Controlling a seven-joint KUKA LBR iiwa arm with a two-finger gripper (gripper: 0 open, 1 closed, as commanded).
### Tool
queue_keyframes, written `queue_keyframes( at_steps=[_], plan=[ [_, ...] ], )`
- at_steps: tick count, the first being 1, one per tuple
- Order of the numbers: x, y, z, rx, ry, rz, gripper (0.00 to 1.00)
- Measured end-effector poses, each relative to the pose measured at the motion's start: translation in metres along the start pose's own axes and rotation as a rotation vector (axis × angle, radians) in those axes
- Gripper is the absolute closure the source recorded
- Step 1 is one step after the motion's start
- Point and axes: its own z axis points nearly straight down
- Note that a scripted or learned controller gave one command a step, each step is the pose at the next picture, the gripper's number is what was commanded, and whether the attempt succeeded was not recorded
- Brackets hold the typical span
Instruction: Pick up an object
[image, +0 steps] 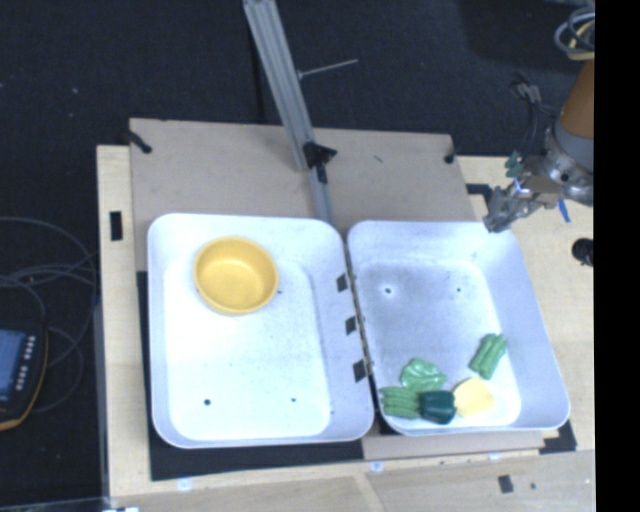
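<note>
Looking down at a slant, the camera view shows a pale table (420, 485) carrying 2 shallow white bins side by side. The left bin (250, 400) holds a yellow bowl (236, 274) sitting upright in its far left part. The right bin (440, 300) holds a small cluster of objects at its near edge: a light green leafy piece (422, 375), a green ridged piece (399, 402) lying just in front of it, a dark teal block (437, 406) touching that ridged piece, a pale yellow object (474, 398) just beside the block, and a second green ridged piece (488, 355) tilted up and to the right of the yellow one. The arm (577, 110) enters from the right, and its gripper (498, 222) hangs over the far right corner of the right bin, well apart from the cluster. Nothing shows between its tips, yet whether it is spread or closed cannot be told at this size. A grey metal rail (285, 90) runs diagonally from the top down to the gap between the 2 bins.
</note>
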Motion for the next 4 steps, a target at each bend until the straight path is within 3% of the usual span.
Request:
queue_keyframes(
  at_steps=[2, 4],
  plan=[
    [0.104, -0.011, -0.003, 0.006, 0.002, -0.003, 1.0],
    [0.213, -0.039, 0.0, 0.006, 0.003, -0.004, 1.0]
  ],
)
